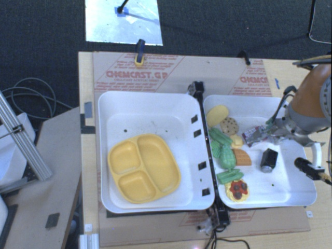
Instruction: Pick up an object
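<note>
Red-topped pizza toy [237, 190] lies at six o'clock in the right bin [295, 191]; black can [268, 160] at centre; gripper [254, 135] above it, whether clenched or released I cannot tell; cookie [229, 125] at ten o'clock.

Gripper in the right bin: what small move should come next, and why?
Probably a short move toward the black can, then down onto it. The gripper sits over bare bin floor, and the can lies apart from the crowded food pieces, so it looks the easiest pick.
</note>
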`<state>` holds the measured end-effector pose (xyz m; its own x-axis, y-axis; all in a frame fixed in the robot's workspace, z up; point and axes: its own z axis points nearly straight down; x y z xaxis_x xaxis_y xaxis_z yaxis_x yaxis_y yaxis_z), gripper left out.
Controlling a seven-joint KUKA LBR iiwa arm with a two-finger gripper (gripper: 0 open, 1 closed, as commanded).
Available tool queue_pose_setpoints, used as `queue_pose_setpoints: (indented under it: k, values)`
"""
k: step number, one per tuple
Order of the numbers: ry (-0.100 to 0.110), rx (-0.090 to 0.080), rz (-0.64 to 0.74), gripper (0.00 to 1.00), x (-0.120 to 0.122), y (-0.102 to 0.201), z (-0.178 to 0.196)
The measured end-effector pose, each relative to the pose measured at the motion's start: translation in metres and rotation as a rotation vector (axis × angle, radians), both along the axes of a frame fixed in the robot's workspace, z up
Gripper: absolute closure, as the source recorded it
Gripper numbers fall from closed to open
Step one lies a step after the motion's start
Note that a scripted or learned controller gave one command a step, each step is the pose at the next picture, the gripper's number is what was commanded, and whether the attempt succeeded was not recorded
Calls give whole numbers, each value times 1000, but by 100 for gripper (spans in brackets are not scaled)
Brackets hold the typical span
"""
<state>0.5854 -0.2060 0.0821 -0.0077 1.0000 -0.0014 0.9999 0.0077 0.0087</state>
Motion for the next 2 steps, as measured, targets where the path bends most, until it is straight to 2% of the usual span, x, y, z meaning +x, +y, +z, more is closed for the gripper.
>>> queue_pose_setpoints:
  k: [1,2]
  values:
    - [-17,-4,4,0,89,37,196]
    - [17,5,-6,0,8,81,134]
